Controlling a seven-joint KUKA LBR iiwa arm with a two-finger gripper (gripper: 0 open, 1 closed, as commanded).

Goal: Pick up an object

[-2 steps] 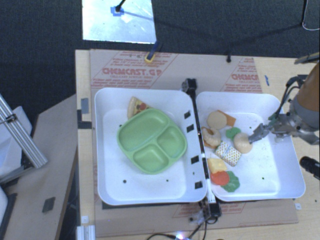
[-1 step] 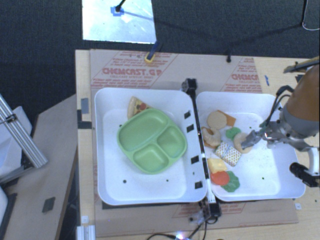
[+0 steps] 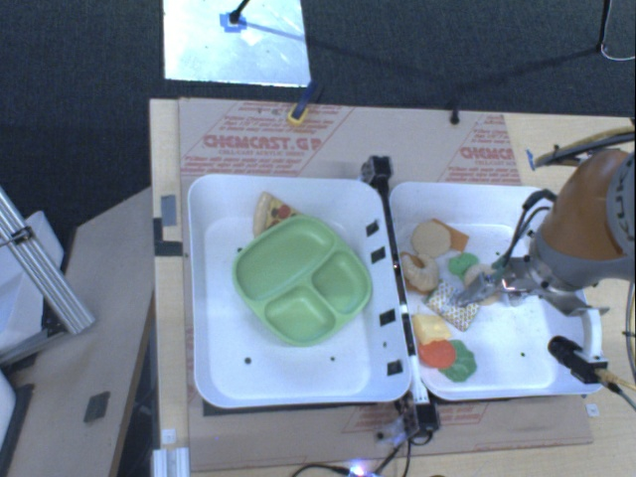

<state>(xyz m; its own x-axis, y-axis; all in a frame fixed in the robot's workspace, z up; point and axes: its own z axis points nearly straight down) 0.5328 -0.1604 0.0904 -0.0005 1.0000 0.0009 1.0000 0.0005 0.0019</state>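
The right bin [image 3: 497,207] holds several toy foods: a round bread slice [image 3: 432,238], a pale pastry piece [image 3: 418,272], a small green piece [image 3: 462,263], a waffle-patterned piece [image 3: 456,311], a yellow block [image 3: 430,326], a red tomato piece [image 3: 437,354] and a green leafy piece [image 3: 460,365]. My gripper [image 3: 480,288] reaches in from the right and hangs low over the middle of this bin, right at the upper right edge of the waffle piece and just below the small green piece. Nothing visibly sits between its tips.
The left bin [image 3: 214,366] carries a green divided plate [image 3: 301,279] with a pizza slice [image 3: 270,210] tucked behind its top left edge. A black divider [image 3: 390,266] runs between the bins. The grey arm with its orange band [image 3: 596,217] covers the right bin's far right side.
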